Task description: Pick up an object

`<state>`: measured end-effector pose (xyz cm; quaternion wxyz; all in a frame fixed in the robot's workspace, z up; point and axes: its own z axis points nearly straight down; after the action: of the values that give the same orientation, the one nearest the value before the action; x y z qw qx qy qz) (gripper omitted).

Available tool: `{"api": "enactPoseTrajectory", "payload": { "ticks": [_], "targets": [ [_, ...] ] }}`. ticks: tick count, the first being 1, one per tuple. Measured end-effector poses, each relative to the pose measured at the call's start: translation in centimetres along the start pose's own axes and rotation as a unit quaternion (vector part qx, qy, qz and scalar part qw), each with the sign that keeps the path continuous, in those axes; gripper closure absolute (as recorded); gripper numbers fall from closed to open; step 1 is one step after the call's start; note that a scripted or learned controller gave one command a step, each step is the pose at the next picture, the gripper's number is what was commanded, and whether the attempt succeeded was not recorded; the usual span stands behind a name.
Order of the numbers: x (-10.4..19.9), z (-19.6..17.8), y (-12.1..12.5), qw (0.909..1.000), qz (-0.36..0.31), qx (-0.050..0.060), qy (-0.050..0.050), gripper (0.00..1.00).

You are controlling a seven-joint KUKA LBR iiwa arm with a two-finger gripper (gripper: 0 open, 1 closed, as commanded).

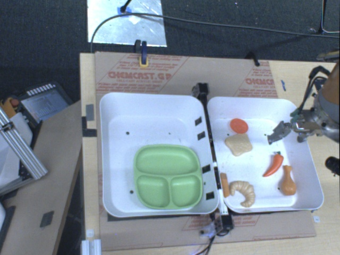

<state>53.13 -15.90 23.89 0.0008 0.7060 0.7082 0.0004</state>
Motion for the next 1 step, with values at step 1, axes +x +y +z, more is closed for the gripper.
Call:
{"api": "enactPoseTrajectory", "payload": {
  "ticks": [1],
  "targets": [
    [-0.91, 4.72, -0.25, 1.0, 0.001, 0.001, 0.0, 0.0]
  ]
}}
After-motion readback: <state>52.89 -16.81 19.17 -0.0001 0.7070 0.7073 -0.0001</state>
